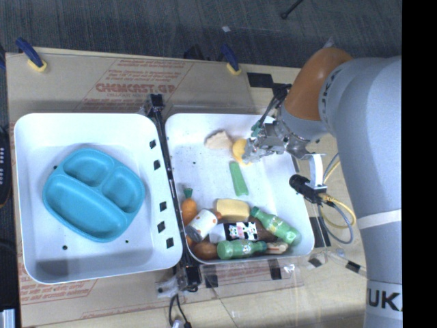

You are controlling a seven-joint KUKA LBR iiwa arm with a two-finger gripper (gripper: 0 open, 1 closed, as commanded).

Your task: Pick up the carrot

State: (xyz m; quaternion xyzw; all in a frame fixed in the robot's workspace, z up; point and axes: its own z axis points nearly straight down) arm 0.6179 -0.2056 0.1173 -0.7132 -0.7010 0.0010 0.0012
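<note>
The carrot [188, 210] is small and orange with a green top. It lies against the left wall of the right bin [273, 183], at the edge of a pile of toy food. My gripper [255, 149] hangs over the far part of that bin, right beside a yellow item [239, 147]. It is well away from the carrot, up and to the right of it. Nothing shows held in the gripper.
A beige piece [218, 140] and a green stick [237, 178] lie near the gripper. Around the carrot are a white cup [203, 221], a yellow block [232, 208], two green bottles [275, 225], a black-and-white carton [239, 231] and a brown sausage [201, 250]. The left bin [41, 265] holds a blue divided plate [94, 192].
</note>
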